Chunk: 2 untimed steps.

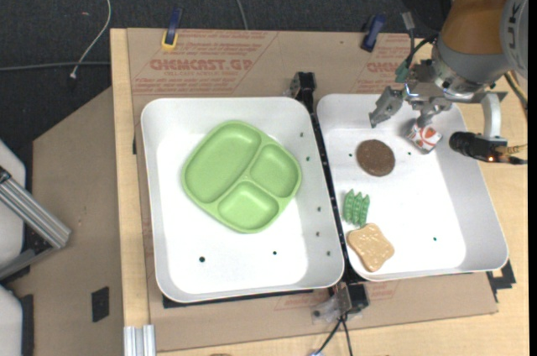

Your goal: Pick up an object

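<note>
Two white bins sit side by side on the tabletop (126,203). The left bin (168,262) carries a green divided plate (242,175), lying tilted near its middle. The right bin (461,237) holds four small things: a brown round cookie (375,157) toward 10 o'clock of the bin's floor, a green ridged piece (357,207) at about 8 o'clock by the inner wall, a tan toast slice (371,246) just below it at 7 o'clock, touching the rim (its corner seems to ride up on the edge), and a small red-and-white object (425,136) near 12 o'clock.

The arm (482,10) reaches in from 2 o'clock. Its pincer (409,114) hangs over the far part of the right bin, fingers spread apart, one finger (384,108) at 9 o'clock of the wrist and the other just above the red-and-white object. Nothing sits between the fingers. The cookie lies near, at 7 o'clock of the pincer.
</note>
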Tool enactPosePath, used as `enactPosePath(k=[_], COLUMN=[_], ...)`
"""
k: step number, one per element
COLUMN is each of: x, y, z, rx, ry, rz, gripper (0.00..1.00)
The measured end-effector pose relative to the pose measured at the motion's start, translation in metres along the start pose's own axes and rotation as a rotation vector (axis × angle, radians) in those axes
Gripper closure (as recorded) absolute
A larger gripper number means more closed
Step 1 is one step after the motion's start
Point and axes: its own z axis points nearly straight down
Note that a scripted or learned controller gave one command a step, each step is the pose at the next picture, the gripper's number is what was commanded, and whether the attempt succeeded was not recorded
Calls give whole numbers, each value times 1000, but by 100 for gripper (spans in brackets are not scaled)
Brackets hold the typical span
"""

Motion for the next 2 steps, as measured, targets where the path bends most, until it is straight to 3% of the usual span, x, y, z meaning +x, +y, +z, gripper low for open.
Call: enactPosePath(k=[2], x=[-8], y=[-10], z=[112], rx=[6], ry=[1], rz=[1], gripper=[0])
